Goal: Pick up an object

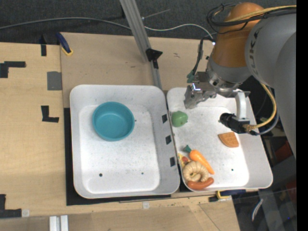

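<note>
**Inspection: Gripper Above Right Bin, Nothing Held**

Overall, two white bins stood side by side on the bench. One teal bowl (113, 121) sat in the left bin (86, 177). The right bin (250, 170) held five items: one green round object (179, 118) near its left wall, one orange wedge-shaped piece (229, 139) toward the right, one toy carrot (200, 160), one pale coiled piece (194, 169) and one red sausage-shaped piece (199, 183) clustered at the front left corner.

A small multicoloured scrap beside the carrot's top was too small to identify. The arm's upper body was cut off at the right edge.

The gripper (190, 102) hung over the rear left part of the right bin; its finger position could not be determined, and nothing was visible between them. The green round object lay just beside and in front of the gripper tip, resting on the bin floor.
</note>
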Available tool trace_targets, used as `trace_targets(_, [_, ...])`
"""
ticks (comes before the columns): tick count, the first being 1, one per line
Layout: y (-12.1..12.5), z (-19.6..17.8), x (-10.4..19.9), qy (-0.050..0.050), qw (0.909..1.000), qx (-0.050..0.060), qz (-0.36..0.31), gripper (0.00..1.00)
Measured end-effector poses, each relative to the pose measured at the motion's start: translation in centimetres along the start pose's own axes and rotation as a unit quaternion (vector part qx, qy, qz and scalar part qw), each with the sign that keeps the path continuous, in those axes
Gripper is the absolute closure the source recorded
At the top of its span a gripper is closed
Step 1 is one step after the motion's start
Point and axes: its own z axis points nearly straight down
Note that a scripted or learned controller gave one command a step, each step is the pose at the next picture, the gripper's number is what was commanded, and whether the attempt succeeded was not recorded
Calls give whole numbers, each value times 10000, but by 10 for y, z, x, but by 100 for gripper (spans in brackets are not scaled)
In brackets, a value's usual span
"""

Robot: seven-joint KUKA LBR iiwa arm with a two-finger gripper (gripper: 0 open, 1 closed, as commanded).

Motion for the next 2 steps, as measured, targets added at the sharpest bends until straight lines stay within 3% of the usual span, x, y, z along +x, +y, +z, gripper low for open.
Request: trace_targets(2, [41,-3,87,-4,10000,-13,11,100])
